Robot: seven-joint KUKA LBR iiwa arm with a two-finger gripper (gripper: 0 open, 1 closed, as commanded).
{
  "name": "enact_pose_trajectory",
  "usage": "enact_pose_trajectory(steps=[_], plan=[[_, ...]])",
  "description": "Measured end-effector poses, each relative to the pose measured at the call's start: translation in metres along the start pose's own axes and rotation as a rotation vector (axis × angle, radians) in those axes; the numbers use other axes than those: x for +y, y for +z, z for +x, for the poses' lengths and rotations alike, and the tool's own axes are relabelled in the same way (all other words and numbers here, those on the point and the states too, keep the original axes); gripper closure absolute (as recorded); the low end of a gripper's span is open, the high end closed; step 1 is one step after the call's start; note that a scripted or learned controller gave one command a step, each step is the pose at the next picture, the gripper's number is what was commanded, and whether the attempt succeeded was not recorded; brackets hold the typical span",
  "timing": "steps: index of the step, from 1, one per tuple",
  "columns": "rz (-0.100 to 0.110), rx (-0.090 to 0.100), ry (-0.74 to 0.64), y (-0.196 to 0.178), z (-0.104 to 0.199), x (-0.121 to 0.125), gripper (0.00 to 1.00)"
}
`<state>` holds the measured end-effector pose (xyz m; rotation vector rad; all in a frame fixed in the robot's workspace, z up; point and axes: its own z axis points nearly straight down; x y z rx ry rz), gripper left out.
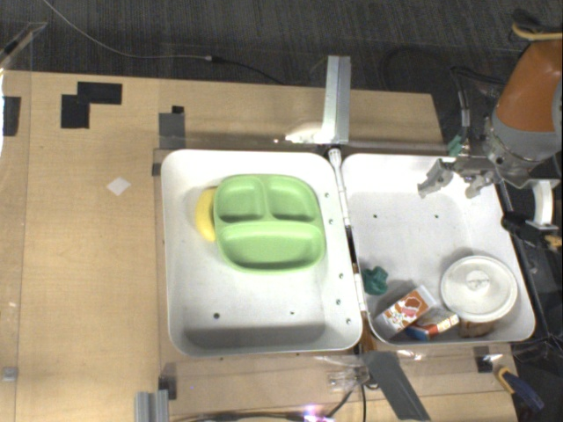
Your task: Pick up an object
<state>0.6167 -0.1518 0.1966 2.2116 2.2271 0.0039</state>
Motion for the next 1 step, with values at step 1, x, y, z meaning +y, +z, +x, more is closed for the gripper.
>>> enact_pose_trajectory(steps=[1], plan=[[0.001,0.001,-0.009,0.0852,0.0671,-0.0273,0.0]])
